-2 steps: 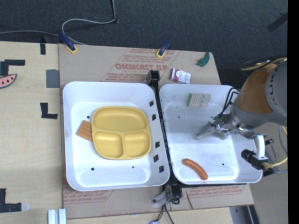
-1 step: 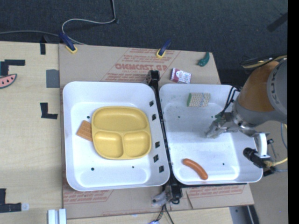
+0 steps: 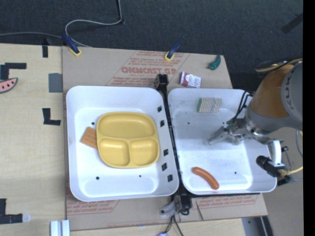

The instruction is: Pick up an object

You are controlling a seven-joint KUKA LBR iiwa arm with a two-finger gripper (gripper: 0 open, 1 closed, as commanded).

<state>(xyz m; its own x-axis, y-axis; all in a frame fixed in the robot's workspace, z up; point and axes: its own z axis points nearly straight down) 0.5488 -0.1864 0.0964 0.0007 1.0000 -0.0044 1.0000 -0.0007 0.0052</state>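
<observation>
right bin (image 3: pixel 197 183) floor bare around gripper (image 3: pixel 212 139), sausage (image 3: pixel 205 177) near front rim

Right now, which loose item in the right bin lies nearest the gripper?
The grey-green sponge, near the bin's far wall, just beyond the gripper. The orange hot dog lies a little farther off, by the near wall.

Even, fairly bright overhead light. The 2 white bins (image 3: pixel 78 132) are near washed out, with soft, faint shadows along their walls. The yellow tray (image 3: pixel 129 138) shows mild sheen. The picture is soft and grainy overall; the dark floor above the bins loses detail.
</observation>
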